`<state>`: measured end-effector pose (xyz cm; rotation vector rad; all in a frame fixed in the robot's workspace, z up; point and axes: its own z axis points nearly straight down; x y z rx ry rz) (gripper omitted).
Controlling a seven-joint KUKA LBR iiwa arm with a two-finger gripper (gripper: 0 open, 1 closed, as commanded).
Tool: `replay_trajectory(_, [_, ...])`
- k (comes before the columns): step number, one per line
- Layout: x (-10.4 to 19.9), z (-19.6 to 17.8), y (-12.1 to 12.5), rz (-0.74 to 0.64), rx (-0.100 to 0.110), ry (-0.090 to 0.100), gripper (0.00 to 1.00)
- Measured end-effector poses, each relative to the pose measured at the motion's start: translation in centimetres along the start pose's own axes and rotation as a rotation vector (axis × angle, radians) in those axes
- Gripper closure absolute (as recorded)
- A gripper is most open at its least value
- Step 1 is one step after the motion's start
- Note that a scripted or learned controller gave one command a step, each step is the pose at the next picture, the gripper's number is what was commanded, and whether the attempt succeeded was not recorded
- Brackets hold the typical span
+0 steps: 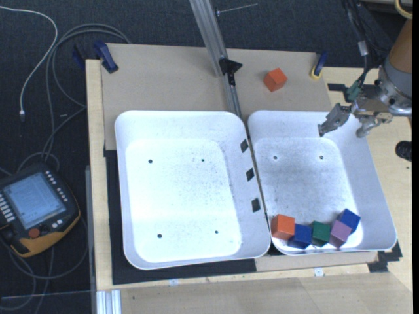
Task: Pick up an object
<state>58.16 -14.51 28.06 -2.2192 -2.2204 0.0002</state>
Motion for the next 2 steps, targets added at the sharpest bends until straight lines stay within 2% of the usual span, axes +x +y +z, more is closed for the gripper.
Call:
replay_trajectory(1, [3.8,12.9,3.2,-0.002,0.007,0.002,0.0])
replay_trajectory(2, [4.4,16.5,4.9,-0.001,0.003,0.0,0.0])
